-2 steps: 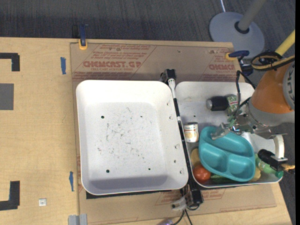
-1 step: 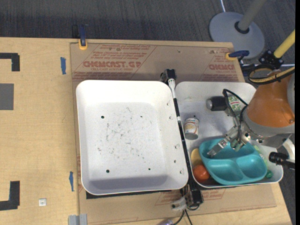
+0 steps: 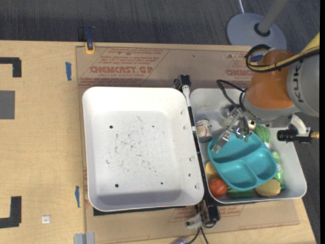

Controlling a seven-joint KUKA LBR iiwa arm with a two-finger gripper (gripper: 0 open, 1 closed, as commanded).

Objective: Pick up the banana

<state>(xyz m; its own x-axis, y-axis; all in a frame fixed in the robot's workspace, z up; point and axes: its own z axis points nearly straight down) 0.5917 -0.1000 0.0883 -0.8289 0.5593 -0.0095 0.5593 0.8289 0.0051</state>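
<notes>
In the right bin [image 3: 297, 159], a small yellow piece [image 3: 210, 168] shows at the left edge of a teal divided tray [image 3: 244, 164]; it may be the banana, mostly hidden under the tray. My gripper [image 3: 231, 140] hangs over the tray's upper left corner, above and to the right of that yellow piece. Its metal fingers [image 3: 218, 145] stand open with nothing between them. The grey arm with its orange band [image 3: 266, 85] reaches in from the right.
Around the teal tray lie a red tomato [image 3: 218, 187], a yellow rounded fruit [image 3: 269, 188], green items [image 3: 264, 135] and a small can [image 3: 203, 128]. The left bin [image 3: 137, 146] sits alongside, separated by a black bar [image 3: 190, 116].
</notes>
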